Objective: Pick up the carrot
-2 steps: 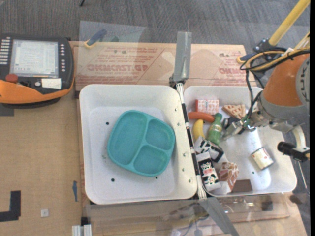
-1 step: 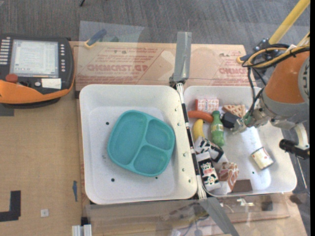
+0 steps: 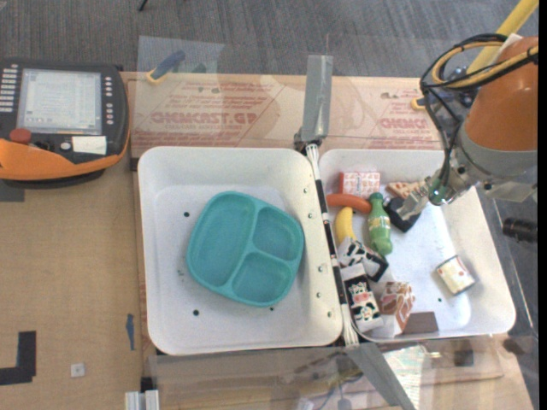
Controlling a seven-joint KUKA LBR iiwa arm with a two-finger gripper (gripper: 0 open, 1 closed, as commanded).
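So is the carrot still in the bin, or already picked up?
In the bin. The carrot lies flat in the right bin, beside the banana.

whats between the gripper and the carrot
In the camera view, the green bottle's orange cap sits between the gripper and the carrot, with bare white bin floor beside the gripper.

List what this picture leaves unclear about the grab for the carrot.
- Tool: small and blurred in the camera view; its opening is unreadable.
- Carrot: small, so its ends blur into the banana and green bottle.
- Arm: cut off by the right edge.
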